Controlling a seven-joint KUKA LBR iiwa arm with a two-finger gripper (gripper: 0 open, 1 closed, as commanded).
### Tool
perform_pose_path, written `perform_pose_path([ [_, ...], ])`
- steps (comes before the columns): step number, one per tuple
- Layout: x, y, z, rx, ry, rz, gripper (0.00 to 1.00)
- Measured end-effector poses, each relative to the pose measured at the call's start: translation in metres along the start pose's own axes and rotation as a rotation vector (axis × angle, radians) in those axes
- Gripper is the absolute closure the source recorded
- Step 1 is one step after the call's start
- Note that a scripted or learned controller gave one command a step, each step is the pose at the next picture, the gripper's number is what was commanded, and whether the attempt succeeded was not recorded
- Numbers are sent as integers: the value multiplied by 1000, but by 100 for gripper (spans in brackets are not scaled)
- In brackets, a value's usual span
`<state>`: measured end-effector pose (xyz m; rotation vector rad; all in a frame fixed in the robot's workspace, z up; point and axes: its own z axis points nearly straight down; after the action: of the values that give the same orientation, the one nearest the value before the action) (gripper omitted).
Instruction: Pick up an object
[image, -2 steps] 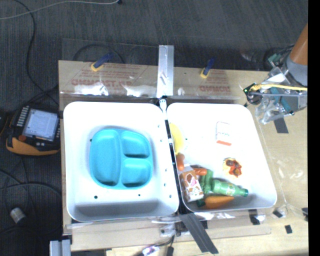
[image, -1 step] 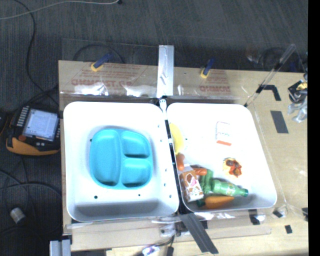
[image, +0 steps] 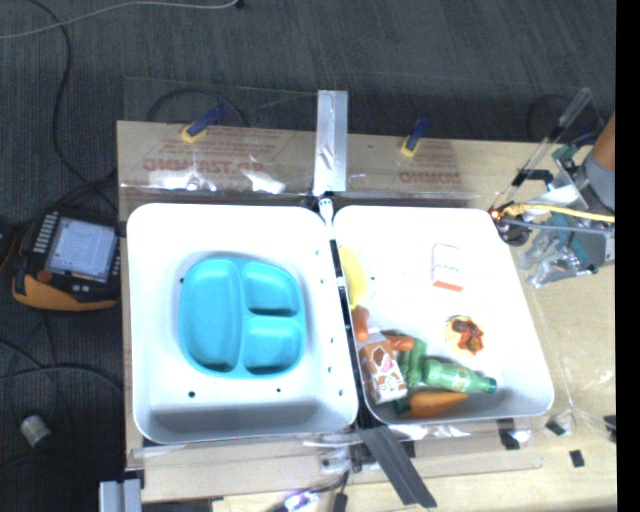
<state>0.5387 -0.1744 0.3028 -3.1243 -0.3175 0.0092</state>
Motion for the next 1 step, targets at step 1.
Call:
perform_pose_path([
  [1, -2, 50, -96, -2, 2, -239, 100],
])
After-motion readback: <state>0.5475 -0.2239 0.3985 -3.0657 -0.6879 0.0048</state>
